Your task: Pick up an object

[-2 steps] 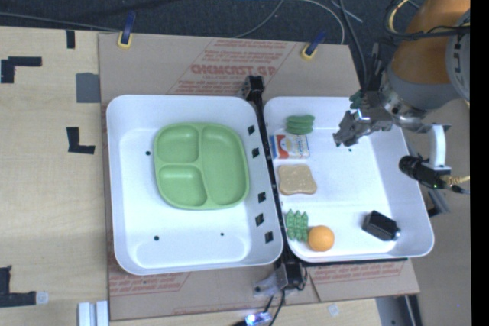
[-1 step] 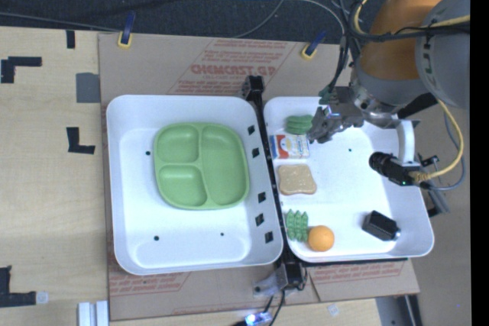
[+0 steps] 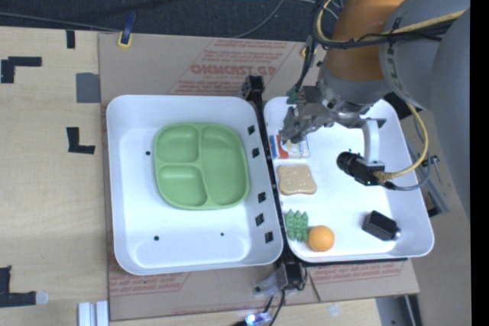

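My gripper (image 3: 295,130) hangs low over the far left part of the right bin (image 3: 405,187). Directly beneath it and toward the front lies a small flat item with red, white and blue print (image 3: 298,151), partly hidden by the gripper. In front of that lies a tan slice of toast (image 3: 296,180). A green knobbly piece (image 3: 296,222) and an orange ball (image 3: 321,238) sit at the bin's front left. A small black block (image 3: 380,225) lies at the front right.
The left bin (image 3: 130,164) holds a green divided plate (image 3: 202,166). The arm's grey and orange body (image 3: 382,27) covers the right bin's far side. A black divider (image 3: 263,164) runs between the bins.
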Motion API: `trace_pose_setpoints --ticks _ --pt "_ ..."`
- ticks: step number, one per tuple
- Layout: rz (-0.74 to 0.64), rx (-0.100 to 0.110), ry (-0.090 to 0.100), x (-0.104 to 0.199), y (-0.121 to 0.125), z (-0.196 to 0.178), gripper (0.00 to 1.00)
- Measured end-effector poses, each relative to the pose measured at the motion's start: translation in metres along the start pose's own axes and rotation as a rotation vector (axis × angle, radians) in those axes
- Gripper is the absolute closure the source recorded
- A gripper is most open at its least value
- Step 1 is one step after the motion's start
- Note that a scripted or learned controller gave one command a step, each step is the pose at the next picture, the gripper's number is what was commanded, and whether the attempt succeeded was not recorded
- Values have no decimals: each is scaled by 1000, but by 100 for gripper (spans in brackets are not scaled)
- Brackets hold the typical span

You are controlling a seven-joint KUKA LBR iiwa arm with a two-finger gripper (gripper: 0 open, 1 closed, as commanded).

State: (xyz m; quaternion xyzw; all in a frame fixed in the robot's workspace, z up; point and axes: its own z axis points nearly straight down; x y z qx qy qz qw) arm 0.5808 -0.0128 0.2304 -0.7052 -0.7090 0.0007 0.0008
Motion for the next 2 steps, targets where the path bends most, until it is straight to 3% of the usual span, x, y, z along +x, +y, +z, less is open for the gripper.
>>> trace_pose_setpoints --ticks 2 --pt "-3 0 2 109 -17 6 100"
